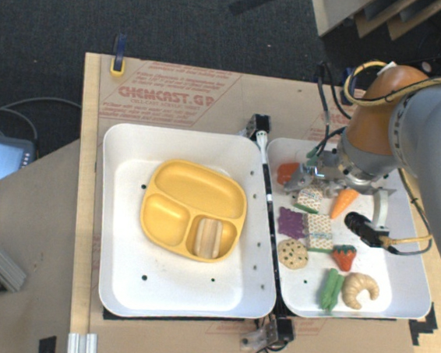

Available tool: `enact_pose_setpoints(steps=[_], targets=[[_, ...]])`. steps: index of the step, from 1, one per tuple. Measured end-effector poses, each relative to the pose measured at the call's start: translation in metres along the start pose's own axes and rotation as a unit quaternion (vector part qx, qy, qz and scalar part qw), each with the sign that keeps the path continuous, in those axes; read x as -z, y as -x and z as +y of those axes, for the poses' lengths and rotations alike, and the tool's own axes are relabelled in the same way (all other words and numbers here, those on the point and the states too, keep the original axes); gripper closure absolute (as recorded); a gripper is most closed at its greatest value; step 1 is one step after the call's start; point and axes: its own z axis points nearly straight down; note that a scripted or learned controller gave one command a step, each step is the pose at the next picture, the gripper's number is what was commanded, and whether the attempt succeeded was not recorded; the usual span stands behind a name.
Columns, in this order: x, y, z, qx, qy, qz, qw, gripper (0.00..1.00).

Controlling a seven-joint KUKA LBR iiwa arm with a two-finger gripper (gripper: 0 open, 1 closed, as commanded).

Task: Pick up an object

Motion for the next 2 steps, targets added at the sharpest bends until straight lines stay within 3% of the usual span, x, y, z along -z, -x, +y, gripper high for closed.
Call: enact_pose_setpoints(steps=[1,2], targets=[[0.010,0.000,-0.001,0.000,0.000,0.000,1.0000,1.00],[0.106,-0.032,-0.046,0.001,0.001,0.001,1.0000,1.00]])
